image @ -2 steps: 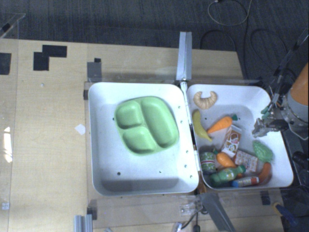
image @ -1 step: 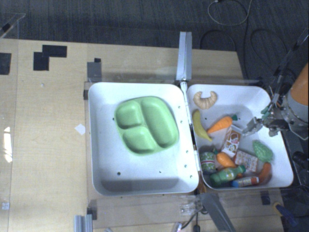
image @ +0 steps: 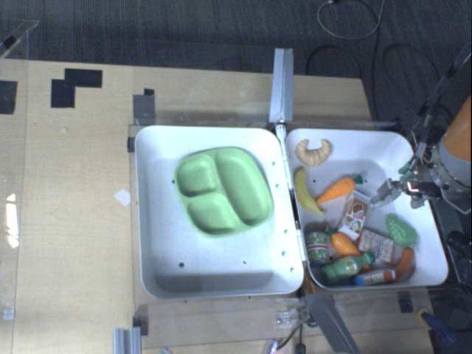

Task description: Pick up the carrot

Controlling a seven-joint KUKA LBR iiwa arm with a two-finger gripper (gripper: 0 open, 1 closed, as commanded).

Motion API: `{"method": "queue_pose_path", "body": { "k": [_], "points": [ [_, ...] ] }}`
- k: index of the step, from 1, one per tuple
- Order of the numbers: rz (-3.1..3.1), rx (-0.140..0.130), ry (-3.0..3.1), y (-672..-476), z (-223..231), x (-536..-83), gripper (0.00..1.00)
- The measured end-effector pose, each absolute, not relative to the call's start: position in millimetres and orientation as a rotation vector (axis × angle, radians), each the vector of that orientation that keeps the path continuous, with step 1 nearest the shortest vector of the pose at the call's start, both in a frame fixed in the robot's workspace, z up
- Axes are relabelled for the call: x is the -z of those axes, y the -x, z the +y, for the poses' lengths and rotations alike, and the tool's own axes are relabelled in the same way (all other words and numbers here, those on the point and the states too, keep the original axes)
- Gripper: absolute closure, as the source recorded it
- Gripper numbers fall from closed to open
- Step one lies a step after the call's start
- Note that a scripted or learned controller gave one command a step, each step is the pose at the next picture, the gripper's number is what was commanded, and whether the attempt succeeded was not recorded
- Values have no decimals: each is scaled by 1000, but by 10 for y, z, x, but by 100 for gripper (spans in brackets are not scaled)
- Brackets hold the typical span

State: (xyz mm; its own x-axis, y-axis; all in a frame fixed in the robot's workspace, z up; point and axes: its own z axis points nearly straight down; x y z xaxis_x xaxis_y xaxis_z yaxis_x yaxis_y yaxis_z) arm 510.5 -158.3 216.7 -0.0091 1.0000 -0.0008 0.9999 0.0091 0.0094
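Note:
The carrot [image: 335, 190] is orange with a small green top and lies tilted in the middle of the right bin [image: 369, 140], between a yellow banana [image: 304, 192] and a small printed carton [image: 355, 216]. My gripper [image: 400, 195] hangs over the right side of that bin, a short way right of the carrot and apart from it. It looks open, and nothing sits between its fingers.
The right bin also holds a croissant [image: 313, 151], a green leafy toy [image: 400, 229], a second orange piece [image: 344, 243], a can [image: 318, 246], a green bottle [image: 343, 269] and a packet [image: 377, 243]. A green divided plate [image: 223, 189] lies in the left bin [image: 158, 220].

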Motion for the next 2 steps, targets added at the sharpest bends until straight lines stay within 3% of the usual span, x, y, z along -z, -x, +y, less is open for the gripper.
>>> {"method": "queue_pose_path", "body": {
  "k": [1,2],
  "points": [
    [2337,-4,-2096,-5750,-996,-1051,0],
    [2334,-11,-2092,-5771,-991,-1170,100]
  ]
}}
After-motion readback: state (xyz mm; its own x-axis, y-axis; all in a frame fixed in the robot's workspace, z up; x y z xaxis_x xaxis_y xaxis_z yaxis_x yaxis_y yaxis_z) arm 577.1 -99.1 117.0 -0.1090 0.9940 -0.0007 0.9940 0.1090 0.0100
